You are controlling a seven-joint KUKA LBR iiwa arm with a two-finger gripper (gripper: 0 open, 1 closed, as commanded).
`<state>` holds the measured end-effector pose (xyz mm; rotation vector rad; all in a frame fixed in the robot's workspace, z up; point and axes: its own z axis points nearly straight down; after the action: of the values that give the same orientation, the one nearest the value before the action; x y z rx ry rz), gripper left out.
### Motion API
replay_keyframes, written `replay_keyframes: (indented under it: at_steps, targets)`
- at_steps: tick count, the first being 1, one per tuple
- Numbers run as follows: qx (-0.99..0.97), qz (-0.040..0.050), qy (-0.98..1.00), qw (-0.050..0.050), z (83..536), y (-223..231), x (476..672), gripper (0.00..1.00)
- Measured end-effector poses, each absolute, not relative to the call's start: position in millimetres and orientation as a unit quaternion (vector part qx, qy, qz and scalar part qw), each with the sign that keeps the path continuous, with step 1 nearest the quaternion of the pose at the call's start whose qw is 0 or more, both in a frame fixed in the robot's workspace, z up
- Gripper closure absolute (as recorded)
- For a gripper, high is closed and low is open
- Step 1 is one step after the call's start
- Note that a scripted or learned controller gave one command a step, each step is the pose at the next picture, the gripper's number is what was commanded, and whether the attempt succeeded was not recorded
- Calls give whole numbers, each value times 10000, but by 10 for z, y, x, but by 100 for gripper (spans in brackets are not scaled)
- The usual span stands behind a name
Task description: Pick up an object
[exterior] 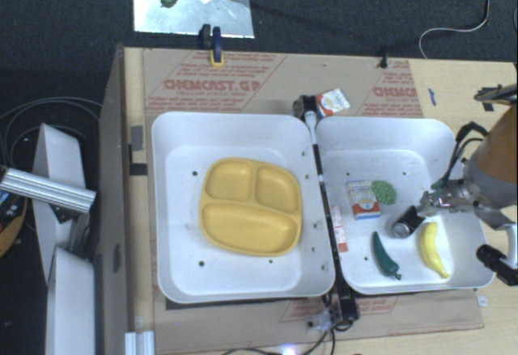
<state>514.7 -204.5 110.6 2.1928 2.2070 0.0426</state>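
Yellow plastic banana (432,248) lies just on the near side of our grey gripper (429,204), long axis pointing roughly toward it; we cannot tell how open it is or what it holds

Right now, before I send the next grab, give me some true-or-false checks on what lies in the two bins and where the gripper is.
1. The yellow plate lies in the left bin. True.
2. The banana lies on the plate. False: it lies in the right bin, near its right wall.
3. The green pepper lies to the left of the banana in this view. True.
4. The small carton lies in the left bin. False: it lies in the right bin.
5. The gripper is over the left bin. False: it is over the right side of the right bin, just above the banana in this view.
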Motion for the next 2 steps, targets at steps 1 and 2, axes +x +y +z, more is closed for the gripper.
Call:
replay_keyframes:
  at_steps: [1, 2]
  targets:
    - [7060, 9, 7082, 12, 1592, -1677, 4982, 100]
    - [7062, 6, 7080, 9, 1589, -1680, 4979, 0]
